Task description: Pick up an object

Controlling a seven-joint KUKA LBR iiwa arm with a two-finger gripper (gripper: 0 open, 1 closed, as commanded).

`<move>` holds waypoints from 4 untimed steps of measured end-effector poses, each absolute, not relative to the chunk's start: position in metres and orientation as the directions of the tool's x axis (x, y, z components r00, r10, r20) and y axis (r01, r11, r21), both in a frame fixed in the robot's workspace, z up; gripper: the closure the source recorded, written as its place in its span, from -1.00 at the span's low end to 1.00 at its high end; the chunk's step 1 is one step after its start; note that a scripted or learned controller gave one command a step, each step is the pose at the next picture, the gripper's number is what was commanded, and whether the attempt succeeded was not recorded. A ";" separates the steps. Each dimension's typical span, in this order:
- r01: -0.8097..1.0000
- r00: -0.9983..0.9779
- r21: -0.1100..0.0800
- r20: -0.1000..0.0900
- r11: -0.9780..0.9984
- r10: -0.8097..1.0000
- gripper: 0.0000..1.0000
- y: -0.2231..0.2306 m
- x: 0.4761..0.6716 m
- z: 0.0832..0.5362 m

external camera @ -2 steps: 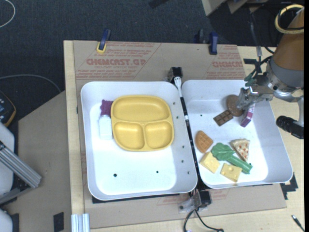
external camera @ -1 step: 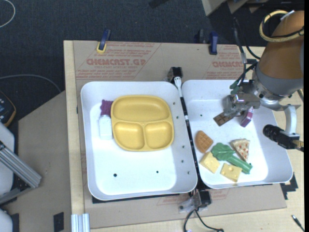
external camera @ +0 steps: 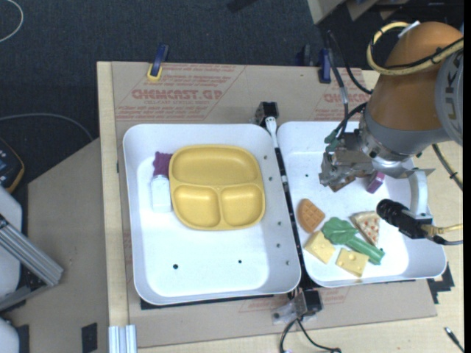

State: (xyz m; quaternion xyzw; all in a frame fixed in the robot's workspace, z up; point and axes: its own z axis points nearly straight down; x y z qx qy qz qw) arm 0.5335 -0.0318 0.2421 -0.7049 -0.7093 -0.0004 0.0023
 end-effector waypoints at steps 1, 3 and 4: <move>1.000 -0.006 -0.004 0.003 0.006 1.000 1.00 0.025 0.516 0.243; 1.000 -0.002 -0.005 0.001 0.002 1.000 1.00 0.085 0.485 0.215; 1.000 0.001 0.002 0.001 -0.001 1.000 1.00 0.080 0.482 0.229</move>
